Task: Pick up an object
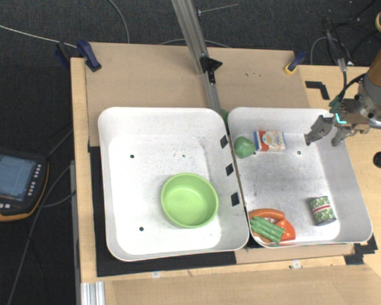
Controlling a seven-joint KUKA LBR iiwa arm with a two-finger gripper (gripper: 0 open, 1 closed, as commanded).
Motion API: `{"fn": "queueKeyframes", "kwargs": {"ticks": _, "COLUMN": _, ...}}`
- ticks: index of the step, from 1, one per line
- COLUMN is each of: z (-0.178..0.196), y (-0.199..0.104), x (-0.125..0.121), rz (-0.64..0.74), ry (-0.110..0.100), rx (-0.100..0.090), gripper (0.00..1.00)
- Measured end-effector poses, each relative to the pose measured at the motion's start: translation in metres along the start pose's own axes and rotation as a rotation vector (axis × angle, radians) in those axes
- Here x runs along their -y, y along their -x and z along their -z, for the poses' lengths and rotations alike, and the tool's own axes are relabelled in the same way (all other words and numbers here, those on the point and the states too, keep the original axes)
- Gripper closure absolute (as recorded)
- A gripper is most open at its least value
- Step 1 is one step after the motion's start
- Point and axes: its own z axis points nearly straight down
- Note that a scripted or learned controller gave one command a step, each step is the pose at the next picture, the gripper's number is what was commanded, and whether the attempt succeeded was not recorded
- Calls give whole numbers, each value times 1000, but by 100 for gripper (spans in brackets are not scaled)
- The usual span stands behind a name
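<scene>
My gripper (327,133) hangs over the upper right corner of the right bin (292,182), its two dark fingers spread apart with nothing between them. A small white and red carton (270,140) lies to its left near the bin's back wall, and a green ball (244,147) sits beside that carton. A green can (321,210) lies toward the bin's front right. An orange dish of green vegetables (271,227) rests at the front left corner of that bin.
The left bin (133,164) holds a light green bowl (189,199). A metal pole (193,33) slants down to the gap between the bins. Blue clamps (89,56) grip the bench's back edge. A handheld pendant (13,183) lies far left.
</scene>
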Motion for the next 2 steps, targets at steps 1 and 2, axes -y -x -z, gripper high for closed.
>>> {"fn": "queueKeyframes", "kwargs": {"ticks": 1, "z": 0, "y": 0, "x": 0, "rz": 0, "ry": 0, "rx": 0, "gripper": 0}}
{"fn": "queueKeyframes", "kwargs": {"ticks": 2, "z": -43, "y": 3, "x": 4, "rz": 0, "ry": -4, "rx": -1, "gripper": 0}}
